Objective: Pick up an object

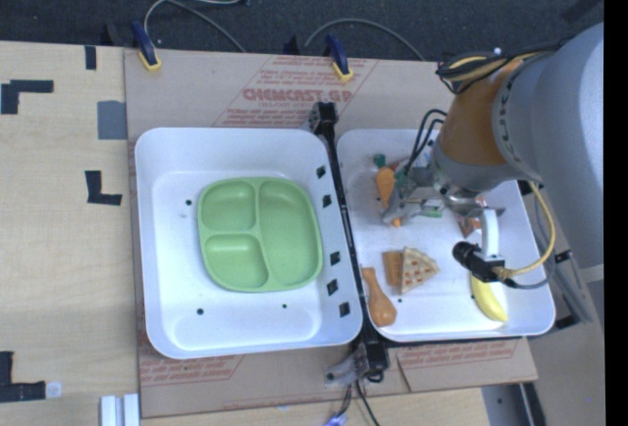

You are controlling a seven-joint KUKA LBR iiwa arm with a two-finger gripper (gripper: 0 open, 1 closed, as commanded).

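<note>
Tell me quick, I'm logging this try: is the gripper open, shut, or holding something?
Gripper: cannot be told; it hangs low in the right white bin, beside the small orange carrot-shaped toy.

Arm [574, 110]: big rounded grey housing, smooth matte shell. Orange band [469, 125] wraps the segment just above the wrist. Below it a grey-silver wrist flange [461, 190], then small metal gripper [404, 208] hardware, details too small to read. Black cables [428, 134] loop along the orange section; more black and yellow wires bunch at its top edge. A yellow cable [543, 247] curves off the lower side. White bracket with a black fitting [481, 252] hangs beneath.
</note>
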